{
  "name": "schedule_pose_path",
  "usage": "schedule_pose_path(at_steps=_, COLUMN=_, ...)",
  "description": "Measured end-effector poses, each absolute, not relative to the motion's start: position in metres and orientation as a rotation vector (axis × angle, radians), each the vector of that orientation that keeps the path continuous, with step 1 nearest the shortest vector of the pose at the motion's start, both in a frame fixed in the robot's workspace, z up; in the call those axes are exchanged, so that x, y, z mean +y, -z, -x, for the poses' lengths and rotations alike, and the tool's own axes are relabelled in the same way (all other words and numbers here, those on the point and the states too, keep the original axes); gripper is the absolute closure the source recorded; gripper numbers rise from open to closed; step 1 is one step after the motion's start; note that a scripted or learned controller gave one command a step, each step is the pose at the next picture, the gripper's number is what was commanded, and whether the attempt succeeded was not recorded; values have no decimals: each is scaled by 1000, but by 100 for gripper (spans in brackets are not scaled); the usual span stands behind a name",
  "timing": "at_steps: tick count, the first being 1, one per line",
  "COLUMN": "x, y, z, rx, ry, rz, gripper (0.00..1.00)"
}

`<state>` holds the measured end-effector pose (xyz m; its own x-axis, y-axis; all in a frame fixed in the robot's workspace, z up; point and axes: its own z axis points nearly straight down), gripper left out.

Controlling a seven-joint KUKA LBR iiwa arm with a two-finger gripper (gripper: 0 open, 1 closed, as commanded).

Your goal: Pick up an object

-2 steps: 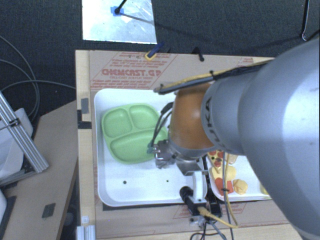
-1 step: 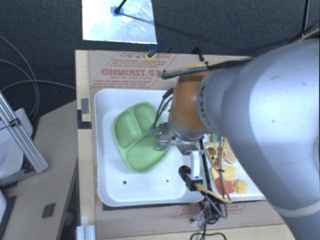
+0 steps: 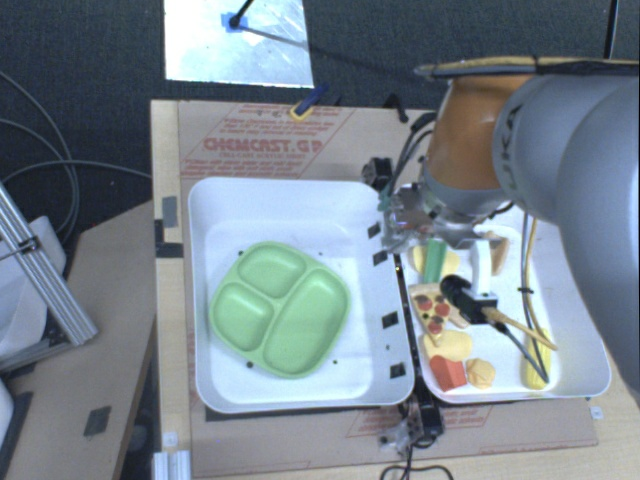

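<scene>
Green divided plate (image 3: 280, 308) inside white bin (image 3: 250, 208)

Green divided plate (image 3: 280, 308): three compartments, lies flat, face up, middle of left bin (image 3: 200, 258).

Right bin (image 3: 590, 378), near its left wall:
- Green stick-shaped piece (image 3: 434, 261), at the far end, upper part hidden.
- Pizza slice (image 3: 431, 308), tan with red dots, flat, just nearer than the green piece.
- Yellow lump (image 3: 449, 344), touching the slice's near edge.
- Red-orange block (image 3: 447, 374), at the near wall.
- Pale yellow round piece (image 3: 481, 371), just beside the block.
</scene>
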<state>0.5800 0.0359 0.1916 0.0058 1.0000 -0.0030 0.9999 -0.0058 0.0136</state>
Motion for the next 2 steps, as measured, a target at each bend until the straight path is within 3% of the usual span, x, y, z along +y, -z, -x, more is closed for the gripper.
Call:
schedule_pose_path(at_steps=1, x=46, y=-184, z=-485, rx=2225, ry=5, rz=-2225, gripper=100)
schedule_pose_path(at_steps=2, x=35, y=-298, z=-489, rx=2219, ry=-18, rz=-2210, gripper=100)
